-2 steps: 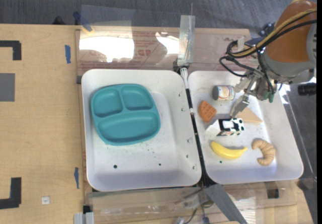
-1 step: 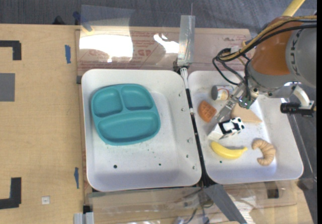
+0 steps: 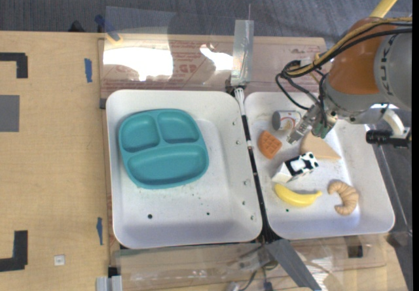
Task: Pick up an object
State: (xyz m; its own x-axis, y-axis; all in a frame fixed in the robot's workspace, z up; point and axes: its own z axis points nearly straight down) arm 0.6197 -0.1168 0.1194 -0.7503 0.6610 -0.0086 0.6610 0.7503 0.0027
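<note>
In the right bin (image 3: 378, 172), the pincer (image 3: 302, 131), grip unclear, hovers beside the waffle (image 3: 269, 144).

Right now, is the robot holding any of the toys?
Nothing shows between the gripper's jaws; it hangs in the right bin above the waffle and cheese wedge.

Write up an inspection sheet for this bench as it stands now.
Surface: two shallow white bins, left bin and right bin, side by side on a brown board.
Job's things: in the right bin, yellow plastic banana, tan croissant, orange waffle piece, pale cheese wedge, black-and-white toy, small grey cylinder.
Clutter: teal divided plate in the left bin.
Gripper: low over the right bin, near the cheese wedge; state unclear.
Cables: black and yellow leads looping off the arm.
Surroundings: grey floor.
</note>
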